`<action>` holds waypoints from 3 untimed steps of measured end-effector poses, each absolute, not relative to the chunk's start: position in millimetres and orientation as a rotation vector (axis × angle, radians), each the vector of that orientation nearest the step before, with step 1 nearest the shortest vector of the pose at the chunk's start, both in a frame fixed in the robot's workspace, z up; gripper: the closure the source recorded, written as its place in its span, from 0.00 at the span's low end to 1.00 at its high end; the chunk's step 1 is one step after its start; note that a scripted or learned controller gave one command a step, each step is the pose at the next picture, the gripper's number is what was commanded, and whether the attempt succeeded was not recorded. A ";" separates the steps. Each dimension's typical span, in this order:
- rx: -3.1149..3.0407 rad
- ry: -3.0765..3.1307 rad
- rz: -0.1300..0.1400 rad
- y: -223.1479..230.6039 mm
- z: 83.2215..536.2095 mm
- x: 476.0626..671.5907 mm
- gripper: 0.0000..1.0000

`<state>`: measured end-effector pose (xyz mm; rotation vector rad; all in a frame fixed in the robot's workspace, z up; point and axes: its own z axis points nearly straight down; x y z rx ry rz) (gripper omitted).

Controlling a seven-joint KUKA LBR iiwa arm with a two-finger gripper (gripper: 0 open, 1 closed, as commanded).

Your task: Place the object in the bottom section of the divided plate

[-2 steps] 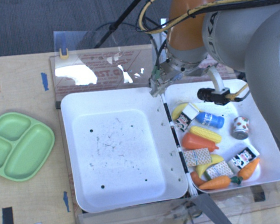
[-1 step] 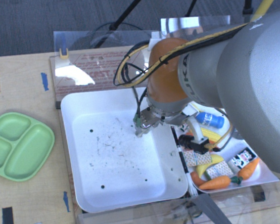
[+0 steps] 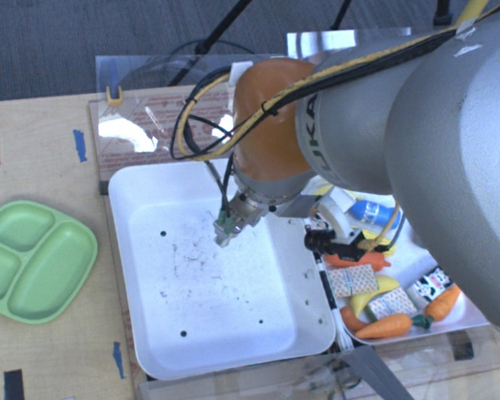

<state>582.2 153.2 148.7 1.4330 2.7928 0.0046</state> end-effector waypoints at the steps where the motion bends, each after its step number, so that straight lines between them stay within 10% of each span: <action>1: 1.797 2.575 0.002 198.5 214.0 636.6 1.00; 2: 2.035 2.392 0.002 198.6 97.3 666.2 1.00; 3: 1.836 2.544 0.011 186.9 89.8 642.2 1.00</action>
